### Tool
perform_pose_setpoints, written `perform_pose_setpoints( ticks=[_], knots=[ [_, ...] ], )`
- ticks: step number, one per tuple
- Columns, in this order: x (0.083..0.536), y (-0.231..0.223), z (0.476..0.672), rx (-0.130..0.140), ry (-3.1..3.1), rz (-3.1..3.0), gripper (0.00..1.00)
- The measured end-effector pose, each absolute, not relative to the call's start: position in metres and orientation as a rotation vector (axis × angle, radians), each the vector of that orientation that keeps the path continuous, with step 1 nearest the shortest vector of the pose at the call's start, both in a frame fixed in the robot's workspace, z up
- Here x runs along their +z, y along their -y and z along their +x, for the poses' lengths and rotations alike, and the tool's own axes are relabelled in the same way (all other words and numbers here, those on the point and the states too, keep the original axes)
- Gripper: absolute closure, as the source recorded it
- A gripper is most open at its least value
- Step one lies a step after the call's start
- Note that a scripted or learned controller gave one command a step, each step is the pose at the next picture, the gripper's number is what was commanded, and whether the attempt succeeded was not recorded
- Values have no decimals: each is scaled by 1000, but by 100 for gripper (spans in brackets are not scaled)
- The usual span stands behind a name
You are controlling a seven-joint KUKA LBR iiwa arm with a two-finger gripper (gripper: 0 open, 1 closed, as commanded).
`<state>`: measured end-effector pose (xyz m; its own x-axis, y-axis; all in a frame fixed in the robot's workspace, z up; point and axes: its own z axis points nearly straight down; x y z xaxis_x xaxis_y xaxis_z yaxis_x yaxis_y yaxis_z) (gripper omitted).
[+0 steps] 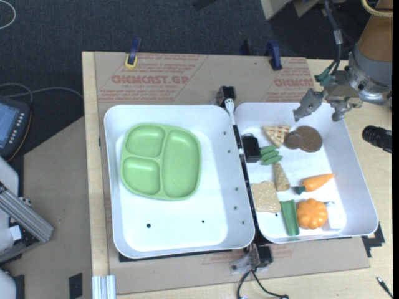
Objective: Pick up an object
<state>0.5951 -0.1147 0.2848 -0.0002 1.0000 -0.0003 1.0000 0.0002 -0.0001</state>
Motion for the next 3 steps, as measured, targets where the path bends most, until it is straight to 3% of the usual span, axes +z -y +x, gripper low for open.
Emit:
perform_pose_setpoints(
  ticks=[3],
  knots=[
    [132, 103, 600, -6, -2226, 2226, 0]
  ],
)
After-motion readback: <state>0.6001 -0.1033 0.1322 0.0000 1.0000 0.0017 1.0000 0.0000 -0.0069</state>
